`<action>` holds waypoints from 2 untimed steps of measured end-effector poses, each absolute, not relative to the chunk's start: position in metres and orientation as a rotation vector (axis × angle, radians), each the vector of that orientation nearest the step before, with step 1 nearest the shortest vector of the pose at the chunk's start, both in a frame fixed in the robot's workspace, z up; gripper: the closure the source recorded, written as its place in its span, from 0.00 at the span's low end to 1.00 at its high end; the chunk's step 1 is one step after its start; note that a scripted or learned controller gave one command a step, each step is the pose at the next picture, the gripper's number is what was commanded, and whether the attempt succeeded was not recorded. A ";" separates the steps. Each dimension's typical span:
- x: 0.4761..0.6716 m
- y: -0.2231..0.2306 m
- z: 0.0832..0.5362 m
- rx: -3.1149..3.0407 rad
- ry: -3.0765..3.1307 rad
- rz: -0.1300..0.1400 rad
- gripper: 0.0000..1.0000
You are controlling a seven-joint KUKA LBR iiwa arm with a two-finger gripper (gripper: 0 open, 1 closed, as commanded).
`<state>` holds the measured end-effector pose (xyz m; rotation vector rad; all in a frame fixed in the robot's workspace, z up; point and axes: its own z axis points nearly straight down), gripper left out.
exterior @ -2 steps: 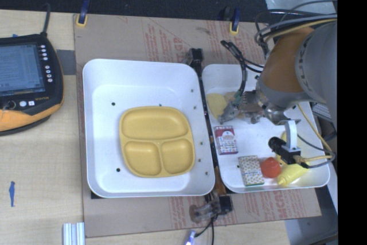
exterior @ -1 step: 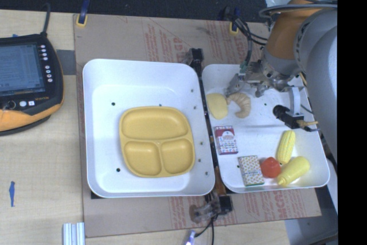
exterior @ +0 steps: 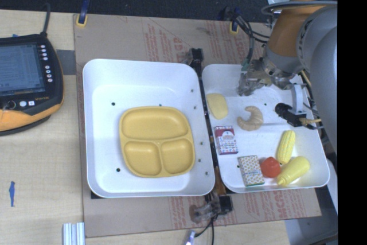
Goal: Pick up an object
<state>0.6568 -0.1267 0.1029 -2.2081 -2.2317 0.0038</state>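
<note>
On brown cardboard (exterior: 137,37), two white bins (exterior: 103,97)

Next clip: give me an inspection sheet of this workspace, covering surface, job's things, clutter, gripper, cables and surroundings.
Surface: left bin and right bin, side by side on cardboard over a bench.
Job's things: in the right bin, croissant, pale oval, red carton, speckled box, tomato, corn, yellow piece.
Clutter: yellow tray in the left bin.
Gripper: gripper at the right bin's far end, apart from the croissant.
Cables: black cables by the arm; a cable at the near edge.
Surroundings: pendant left of the bins; clamp on the cardboard.
</note>
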 end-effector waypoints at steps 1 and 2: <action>0.584 -0.169 0.093 -2.218 -2.228 0.002 1.00; 0.583 -0.168 0.092 -2.215 -2.226 0.004 0.00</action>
